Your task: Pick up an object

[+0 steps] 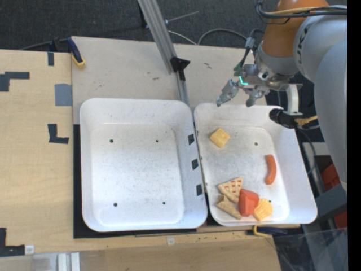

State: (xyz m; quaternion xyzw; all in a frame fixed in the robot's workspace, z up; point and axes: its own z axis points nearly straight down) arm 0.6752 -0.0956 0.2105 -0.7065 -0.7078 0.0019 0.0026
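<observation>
One arm reaching from right, gripper fingers spread, nothing between them, above right bin's far rim

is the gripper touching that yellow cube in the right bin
Apart. The camera view shows the gripper above the bin's far rim, with bare white floor separating it from the yellow cube.

end effector spread above right bin's far rim.

Bright, even overhead light with soft faint shadows, mild glare on the white bins, slightly grainy focus.
</observation>
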